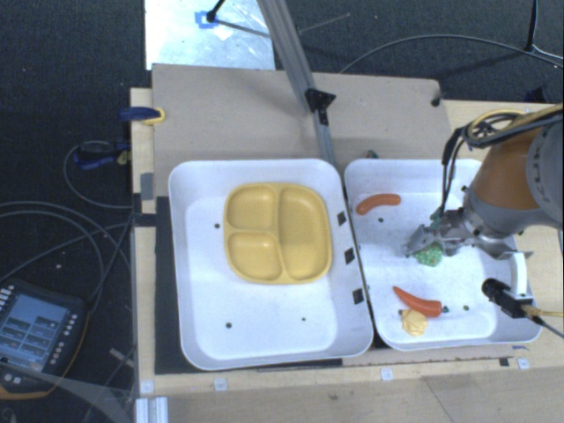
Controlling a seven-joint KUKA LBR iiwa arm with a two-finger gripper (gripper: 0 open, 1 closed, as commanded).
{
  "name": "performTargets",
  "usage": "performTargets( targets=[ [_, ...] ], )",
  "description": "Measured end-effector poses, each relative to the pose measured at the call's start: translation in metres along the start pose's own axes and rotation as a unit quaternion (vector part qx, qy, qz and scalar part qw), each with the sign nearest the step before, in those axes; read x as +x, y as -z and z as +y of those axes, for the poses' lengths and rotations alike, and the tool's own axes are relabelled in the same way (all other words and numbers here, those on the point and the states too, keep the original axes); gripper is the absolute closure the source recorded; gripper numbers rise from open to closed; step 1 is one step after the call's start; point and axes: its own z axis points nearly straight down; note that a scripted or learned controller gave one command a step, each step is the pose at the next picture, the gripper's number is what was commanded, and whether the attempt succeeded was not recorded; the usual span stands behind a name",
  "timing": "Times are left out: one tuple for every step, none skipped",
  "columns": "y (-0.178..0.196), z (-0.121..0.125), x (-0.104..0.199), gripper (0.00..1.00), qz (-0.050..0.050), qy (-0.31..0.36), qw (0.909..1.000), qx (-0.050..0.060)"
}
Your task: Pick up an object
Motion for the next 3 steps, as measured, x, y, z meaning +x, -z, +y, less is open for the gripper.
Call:
performTargets(
  targets=[
    [0.014, 0.001, 0.000, 1.00, 0.000, 0.000, 1.0000, -0.003],
    [0.077, 0.000, -0.005, 1.00, -0.001, 0.001, 1.0000, -0.005],
    [0.139, 0.004, 0.001, 1.00, -0.001, 0.003, 1.0000, -0.006]
  ],
)
